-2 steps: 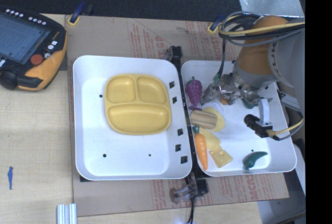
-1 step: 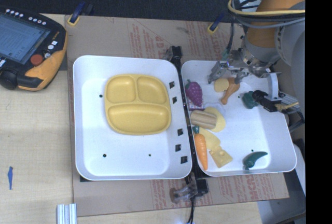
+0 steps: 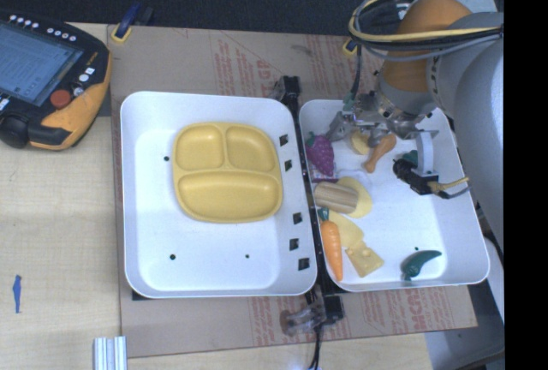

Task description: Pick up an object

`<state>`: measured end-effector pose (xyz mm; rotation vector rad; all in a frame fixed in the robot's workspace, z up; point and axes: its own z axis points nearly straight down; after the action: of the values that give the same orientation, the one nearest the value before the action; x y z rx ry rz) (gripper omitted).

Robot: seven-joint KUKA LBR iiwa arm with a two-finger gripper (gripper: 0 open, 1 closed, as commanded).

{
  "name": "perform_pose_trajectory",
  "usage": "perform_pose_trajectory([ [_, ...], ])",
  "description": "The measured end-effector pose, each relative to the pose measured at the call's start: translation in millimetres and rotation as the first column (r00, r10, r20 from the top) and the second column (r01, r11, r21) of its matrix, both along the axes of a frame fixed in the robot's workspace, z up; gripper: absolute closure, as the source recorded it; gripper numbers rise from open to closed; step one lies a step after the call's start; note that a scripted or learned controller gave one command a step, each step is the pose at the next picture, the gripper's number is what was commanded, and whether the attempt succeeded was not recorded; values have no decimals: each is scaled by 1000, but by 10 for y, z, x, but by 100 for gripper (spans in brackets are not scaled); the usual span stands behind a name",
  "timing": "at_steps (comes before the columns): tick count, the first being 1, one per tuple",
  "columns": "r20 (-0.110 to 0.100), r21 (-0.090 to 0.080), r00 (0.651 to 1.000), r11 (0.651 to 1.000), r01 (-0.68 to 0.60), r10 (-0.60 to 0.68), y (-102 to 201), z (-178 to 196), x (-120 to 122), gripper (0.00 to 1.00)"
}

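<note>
Just below the claw (image 3: 374, 122), a tan drumstick (image 3: 378, 152).

Light wooden bench (image 3: 51, 223) carries a brown cardboard sheet (image 3: 240, 51) (printed in red), two white bins (image 3: 145, 188) side by side upon it, and a teach pendant (image 3: 47, 86) at far left.

purple grapes (image 3: 321, 154): right bin (image 3: 454, 257), near its left wall
bread roll (image 3: 336, 196): on its side, below the grapes
carrot (image 3: 331, 249): lengthwise along left wall
cheese wedge (image 3: 366, 260): beside carrot
green pepper (image 3: 420, 264): near front right corner
</note>
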<state>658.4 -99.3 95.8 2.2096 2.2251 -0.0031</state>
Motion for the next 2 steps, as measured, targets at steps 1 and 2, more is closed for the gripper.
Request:
perform_pose_trajectory([
  [1,-6,5,1000,1000,8,-8,-815,-24,-366,0],
  [2,-14,11,1000,1000,-3,3,119,-48,-1157,0],
])
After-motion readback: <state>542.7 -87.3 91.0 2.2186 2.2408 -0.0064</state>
